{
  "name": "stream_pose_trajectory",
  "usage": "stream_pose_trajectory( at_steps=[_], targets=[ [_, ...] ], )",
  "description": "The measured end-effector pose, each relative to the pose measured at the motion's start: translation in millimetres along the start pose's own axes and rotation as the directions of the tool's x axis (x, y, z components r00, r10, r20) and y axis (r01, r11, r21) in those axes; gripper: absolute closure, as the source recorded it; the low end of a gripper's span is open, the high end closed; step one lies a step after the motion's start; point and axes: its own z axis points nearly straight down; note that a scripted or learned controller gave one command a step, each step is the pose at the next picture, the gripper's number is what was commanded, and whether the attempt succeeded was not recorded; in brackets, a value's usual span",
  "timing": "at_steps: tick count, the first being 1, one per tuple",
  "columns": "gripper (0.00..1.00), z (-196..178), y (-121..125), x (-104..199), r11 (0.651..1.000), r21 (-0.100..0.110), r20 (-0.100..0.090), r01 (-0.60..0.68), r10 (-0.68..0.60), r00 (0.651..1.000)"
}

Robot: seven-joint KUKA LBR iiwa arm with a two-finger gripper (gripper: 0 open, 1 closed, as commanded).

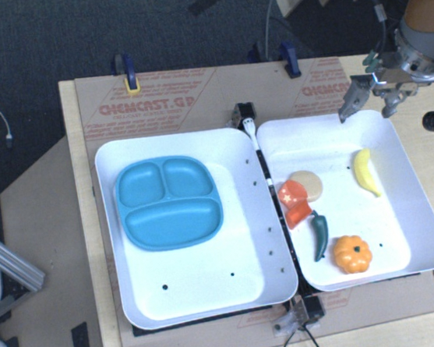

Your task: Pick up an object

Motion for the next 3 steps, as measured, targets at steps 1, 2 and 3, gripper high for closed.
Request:
stream_pose_trajectory(
  at_steps=[1, 2, 3],
  targets=[
    [0.0, -8, 2, 0, 1.0, -0.013, 0.002, 0.003, -0.003, 1.0],
    [0.0, 36, -1, -1, 1.0, -0.008, 0.001, 0.002, -0.002, 1.0],
    [0.0, 98, -3, 6, 1.0, -0.005, 0.0, 0.003, -0.003, 1.0]
  ],
)
